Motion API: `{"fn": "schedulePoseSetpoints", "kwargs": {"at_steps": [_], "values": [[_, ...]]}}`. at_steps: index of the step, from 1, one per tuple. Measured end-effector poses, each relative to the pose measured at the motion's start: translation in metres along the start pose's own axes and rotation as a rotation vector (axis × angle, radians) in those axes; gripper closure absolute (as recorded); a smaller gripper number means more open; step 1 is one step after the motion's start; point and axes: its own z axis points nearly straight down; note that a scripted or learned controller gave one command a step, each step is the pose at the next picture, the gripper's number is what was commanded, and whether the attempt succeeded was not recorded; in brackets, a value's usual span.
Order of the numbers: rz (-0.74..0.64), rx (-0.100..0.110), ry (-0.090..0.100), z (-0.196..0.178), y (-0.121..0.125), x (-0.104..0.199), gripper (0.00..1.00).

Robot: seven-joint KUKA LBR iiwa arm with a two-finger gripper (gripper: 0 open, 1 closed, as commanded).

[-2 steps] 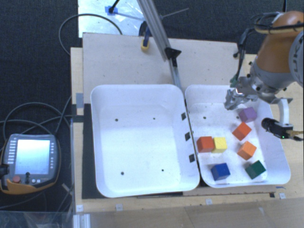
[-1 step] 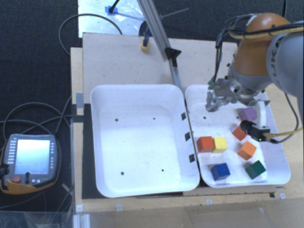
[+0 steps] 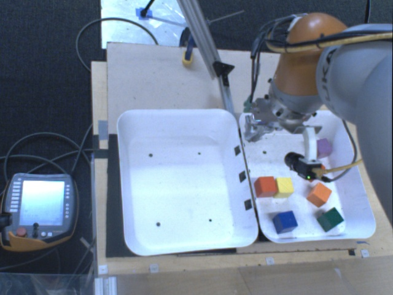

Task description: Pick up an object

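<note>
Several small cubes lie in the right bin [image 3: 366,221]: a red-orange cube [image 3: 265,186] touching a yellow cube [image 3: 284,187], an orange cube [image 3: 319,194], a blue cube [image 3: 285,221], a green cube [image 3: 330,219] and a purple cube [image 3: 324,147] partly behind the arm's white and black attachment. My gripper [image 3: 255,129] hangs over the bin's far left corner, close to the wall between the bins. It is well apart from the cubes, and nothing shows in its grasp.
The left bin [image 3: 132,183] lies beside the right one. A slanted metal pole [image 3: 199,29] crosses the back of the bench and ends near the bins' shared corner. A teach pendant [image 3: 37,211] lies off the bench at the left.
</note>
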Motion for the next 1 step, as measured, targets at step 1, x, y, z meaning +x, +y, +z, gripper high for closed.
{"fn": "schedulePoseSetpoints", "kwargs": {"at_steps": [1], "values": [[-0.001,-0.001,0.001,-0.0112,0.0085,0.054,1.0]]}}
